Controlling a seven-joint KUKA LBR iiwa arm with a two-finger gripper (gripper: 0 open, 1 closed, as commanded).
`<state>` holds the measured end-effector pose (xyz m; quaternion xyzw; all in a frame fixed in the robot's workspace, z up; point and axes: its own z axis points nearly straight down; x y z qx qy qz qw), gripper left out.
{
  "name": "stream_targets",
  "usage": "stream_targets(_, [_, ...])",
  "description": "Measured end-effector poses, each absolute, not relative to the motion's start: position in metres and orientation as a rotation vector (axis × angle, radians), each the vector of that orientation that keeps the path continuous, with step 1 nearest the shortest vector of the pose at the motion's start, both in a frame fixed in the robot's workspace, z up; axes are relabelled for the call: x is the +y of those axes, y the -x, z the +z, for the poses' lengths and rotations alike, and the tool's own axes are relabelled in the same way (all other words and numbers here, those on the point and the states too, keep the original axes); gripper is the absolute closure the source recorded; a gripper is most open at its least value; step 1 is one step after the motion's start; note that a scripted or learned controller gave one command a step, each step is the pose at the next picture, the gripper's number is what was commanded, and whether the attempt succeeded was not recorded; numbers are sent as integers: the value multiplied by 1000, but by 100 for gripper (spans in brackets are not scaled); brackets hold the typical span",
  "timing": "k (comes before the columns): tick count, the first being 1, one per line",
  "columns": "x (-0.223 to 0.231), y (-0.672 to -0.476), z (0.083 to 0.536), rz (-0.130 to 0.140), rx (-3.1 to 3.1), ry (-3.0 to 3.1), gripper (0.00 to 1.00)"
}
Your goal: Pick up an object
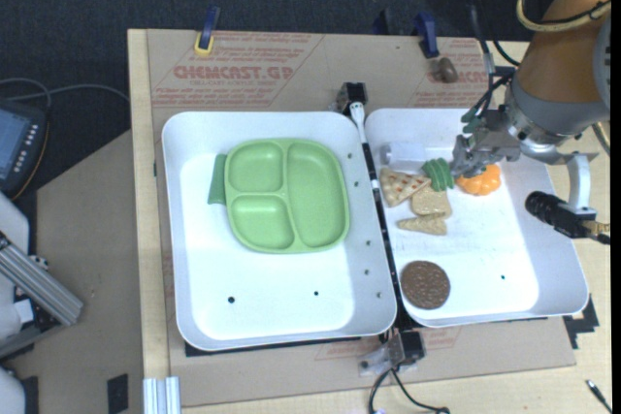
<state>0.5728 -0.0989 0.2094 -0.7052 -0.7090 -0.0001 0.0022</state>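
we see the arm reaching from the right into the right bin [543, 291], its gripper [470, 160] low over an orange object [481, 180] and a green piece [439, 174]. we cannot tell how its fingers stand. tan toy pieces [415, 200] lie beside them; a green divided plate [287, 194] sits in the left bin [194, 257].

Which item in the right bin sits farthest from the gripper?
The round brown cookie, alone near the front of the right white bin; the other pieces cluster by the gripper.
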Motion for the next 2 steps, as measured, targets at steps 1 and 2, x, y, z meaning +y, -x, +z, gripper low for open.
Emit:
stream_targets(1, [-54,-559,217,-1,-2224,2213,100])
stream_targets(2, [8,-550,226,-2,-2226,2210,100])
